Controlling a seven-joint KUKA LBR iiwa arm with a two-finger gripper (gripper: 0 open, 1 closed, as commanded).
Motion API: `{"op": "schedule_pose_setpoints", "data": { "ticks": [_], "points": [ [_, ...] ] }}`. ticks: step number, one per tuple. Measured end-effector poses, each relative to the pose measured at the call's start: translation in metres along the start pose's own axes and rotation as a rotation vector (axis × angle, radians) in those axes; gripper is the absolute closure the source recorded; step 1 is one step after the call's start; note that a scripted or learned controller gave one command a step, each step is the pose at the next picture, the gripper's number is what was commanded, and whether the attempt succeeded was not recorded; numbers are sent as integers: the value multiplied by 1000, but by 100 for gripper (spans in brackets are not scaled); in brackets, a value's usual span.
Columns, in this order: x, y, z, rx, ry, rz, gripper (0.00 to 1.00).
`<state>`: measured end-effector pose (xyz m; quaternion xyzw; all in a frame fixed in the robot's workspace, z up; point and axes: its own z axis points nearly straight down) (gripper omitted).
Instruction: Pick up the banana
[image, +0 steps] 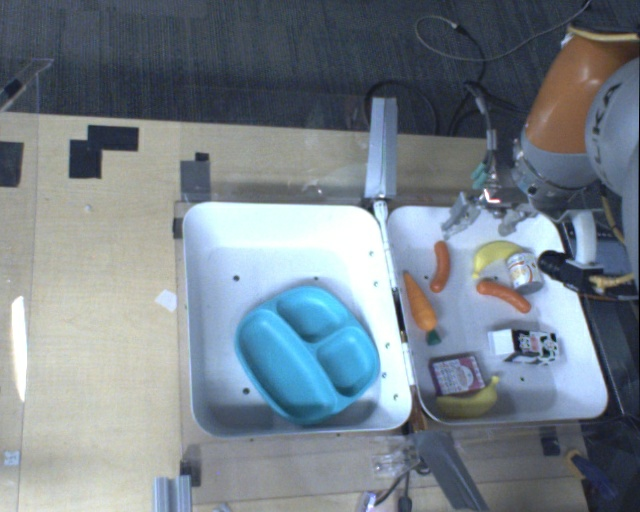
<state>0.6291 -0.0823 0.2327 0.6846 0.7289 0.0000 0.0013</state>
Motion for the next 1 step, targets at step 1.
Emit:
{"op": "schedule_pose_setpoints", "data": {
  "ticks": [1],
  "points": [
    [-81,-22,-12,0,0,-154,0]
  ]
}}
